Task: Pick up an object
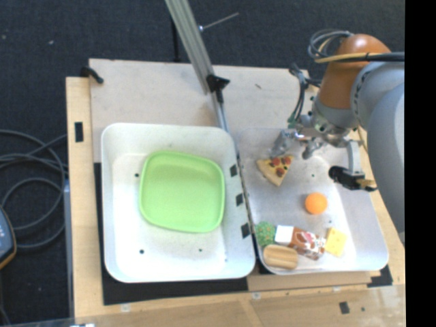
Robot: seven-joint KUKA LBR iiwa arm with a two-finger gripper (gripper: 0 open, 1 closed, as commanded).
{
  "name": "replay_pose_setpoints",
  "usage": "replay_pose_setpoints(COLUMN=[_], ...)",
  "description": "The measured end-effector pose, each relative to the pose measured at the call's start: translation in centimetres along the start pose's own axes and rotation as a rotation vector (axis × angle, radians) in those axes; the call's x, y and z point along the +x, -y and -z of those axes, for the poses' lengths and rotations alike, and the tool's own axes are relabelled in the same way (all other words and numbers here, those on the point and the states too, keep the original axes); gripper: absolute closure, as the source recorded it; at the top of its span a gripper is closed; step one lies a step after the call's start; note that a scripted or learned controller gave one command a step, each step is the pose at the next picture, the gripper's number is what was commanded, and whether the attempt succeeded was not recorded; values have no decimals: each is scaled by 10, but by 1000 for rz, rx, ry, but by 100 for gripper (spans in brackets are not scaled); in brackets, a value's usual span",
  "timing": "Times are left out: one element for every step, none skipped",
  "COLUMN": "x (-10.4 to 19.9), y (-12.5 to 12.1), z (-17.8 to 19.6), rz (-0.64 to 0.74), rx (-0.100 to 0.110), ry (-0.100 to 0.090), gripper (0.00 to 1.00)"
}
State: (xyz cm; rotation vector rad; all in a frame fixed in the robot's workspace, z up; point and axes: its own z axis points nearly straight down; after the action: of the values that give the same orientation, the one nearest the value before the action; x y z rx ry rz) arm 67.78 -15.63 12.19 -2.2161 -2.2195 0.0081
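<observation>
My gripper (294,146) hangs over the far part of the right bin (364,213), open, with nothing between its fingers. Just in front of it and slightly left lies a toy pizza slice (274,169), yellow with red dots, close under the left fingertip. An orange ball (315,204) sits in the middle of the bin. Along the near edge lie a green broccoli piece (265,234), a tan bread roll (280,256), a red-and-white toy (307,243) and a yellow cheese wedge (334,242).
The left bin (116,176) holds a light green square plate (182,191). A slanted metal pole (194,43) comes down to the divide between the bins. The grey arm (381,107) covers the right bin's far right corner, with a black part (346,177) beside it.
</observation>
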Motion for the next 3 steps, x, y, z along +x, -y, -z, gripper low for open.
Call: replay_pose_setpoints(x=[0,1,-6], y=[-1,-2,4], z=[-21,-11,36], rz=[0,2,0], rx=[-8,-9,-8], ry=[2,2,1], gripper=[0,100,100])
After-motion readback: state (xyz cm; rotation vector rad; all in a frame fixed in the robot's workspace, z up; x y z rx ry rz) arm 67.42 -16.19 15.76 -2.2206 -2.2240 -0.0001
